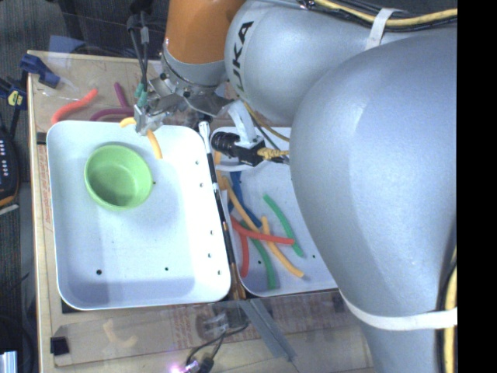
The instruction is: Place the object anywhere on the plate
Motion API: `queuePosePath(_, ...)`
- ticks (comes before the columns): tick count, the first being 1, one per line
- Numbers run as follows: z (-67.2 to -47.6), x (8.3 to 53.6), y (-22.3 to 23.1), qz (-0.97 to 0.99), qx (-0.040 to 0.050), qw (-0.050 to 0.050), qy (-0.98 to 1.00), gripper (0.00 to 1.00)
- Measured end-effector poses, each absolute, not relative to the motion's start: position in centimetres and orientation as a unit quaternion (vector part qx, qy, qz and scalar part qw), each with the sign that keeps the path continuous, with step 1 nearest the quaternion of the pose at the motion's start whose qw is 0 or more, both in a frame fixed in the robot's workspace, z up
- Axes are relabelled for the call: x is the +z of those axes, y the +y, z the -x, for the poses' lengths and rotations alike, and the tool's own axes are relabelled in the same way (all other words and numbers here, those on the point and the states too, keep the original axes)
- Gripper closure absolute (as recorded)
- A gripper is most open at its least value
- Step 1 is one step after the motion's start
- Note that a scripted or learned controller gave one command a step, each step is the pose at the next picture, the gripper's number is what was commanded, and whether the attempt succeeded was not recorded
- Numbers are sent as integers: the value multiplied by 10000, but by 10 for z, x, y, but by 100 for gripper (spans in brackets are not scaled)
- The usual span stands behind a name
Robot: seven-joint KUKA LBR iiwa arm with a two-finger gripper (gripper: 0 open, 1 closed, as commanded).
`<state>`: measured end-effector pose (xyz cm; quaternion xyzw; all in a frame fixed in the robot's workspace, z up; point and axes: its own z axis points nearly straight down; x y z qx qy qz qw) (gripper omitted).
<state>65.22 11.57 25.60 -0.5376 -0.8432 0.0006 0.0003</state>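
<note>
Object: a thin yellow strip [155, 144], bent, hanging from the gripper [145, 123] over the left bin's far edge.
Gripper: fingers closed on the strip's upper end (the rest dangles free).
Plate: one round green plate [118, 177], in the left bin [140, 286], left of the strip, apart from it.
Count: two white bins; the right bin [256, 284] holds a tangle of red, green, yellow, blue strips [268, 243].
Surface: wooden bench [116, 329], more strips [85, 103] lying beyond the left bin.
</note>
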Motion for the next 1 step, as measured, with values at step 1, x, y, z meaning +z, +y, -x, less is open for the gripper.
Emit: queuePosePath(1, -624, 199, 129, 5722, 21, 16, -8201, 100)
